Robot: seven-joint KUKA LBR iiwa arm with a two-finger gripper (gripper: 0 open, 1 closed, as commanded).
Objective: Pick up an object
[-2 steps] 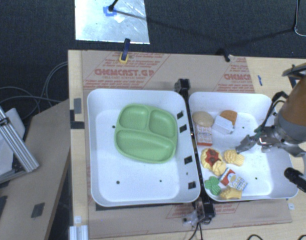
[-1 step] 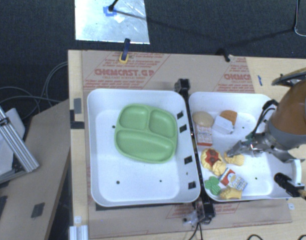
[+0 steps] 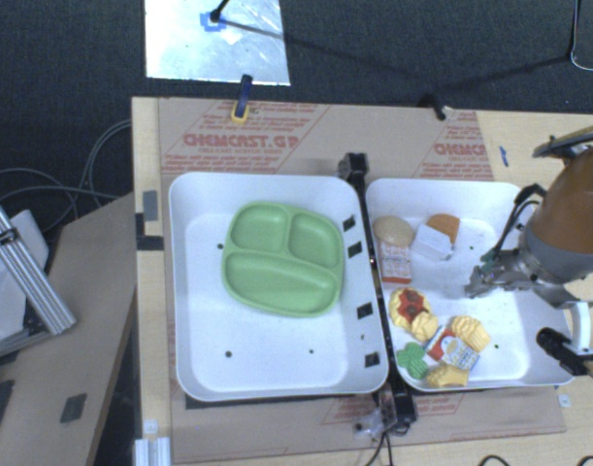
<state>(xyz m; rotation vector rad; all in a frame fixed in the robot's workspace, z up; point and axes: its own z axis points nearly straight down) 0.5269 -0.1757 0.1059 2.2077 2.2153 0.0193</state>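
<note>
The pincer hung low over bare floor in the right white bin; whether it was wide or narrow I could not tell. Small food toys lay clustered near-left of it. Closing there would likely catch nothing, or nudge the pile.

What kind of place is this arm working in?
Probably a robotics lab test bench: two white bins on a cardboard-covered bench, toy food items for grasping, a green divided plate, loose cables and aluminium framing.
</note>
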